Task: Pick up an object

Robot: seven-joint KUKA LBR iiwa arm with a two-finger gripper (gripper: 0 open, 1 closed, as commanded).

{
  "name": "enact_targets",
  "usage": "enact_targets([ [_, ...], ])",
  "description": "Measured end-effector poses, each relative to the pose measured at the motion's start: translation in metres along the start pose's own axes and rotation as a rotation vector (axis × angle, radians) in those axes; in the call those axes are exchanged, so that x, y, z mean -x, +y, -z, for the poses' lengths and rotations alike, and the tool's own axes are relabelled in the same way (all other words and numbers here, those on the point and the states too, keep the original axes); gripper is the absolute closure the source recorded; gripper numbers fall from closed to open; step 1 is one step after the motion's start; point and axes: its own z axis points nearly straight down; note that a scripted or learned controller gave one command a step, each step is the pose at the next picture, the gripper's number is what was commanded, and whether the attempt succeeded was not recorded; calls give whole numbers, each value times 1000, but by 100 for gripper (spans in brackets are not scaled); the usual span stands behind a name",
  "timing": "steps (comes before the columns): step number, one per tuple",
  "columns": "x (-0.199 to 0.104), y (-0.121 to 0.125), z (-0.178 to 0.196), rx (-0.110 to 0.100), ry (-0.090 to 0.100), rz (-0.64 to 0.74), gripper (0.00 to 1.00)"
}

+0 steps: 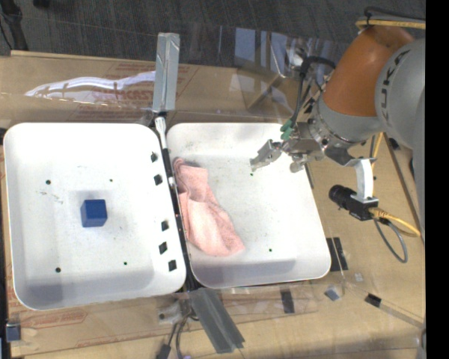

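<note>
Two shallow white bins side by side on the cardboard-covered surface: left bin, right bin. One arm, grey with an orange band, reaching in from camera-right. One pincer at its end, hanging above the far right part of the right bin, tilted and pointing toward camera-left. Spread or pressed together: cannot tell from this angle.

Two loose things to pick from, one per bin. One pink cloth, crumpled and drawn out lengthwise, lying in the right bin along its left wall; camera-left of the pincer and nearer the camera, apart from it, not touched. One blue cube, sitting flat on the floor of the left bin; well apart from the pincer, beyond the pink cloth and beyond the seam between the bins.

Outside the bins, two more things. One grey bar, standing at the far end of that seam, camera-left of the pincer and farther from the camera. One clear plastic bag, lying flat on the surface beyond the left bin, far off to the pincer's camera-left.
</note>
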Motion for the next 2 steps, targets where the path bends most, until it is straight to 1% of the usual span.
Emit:
enact_targets([
  [1,-86,-31,-53,-1,-1,49,0],
  [2,-62,-29,-151,4,0,92,0],
])
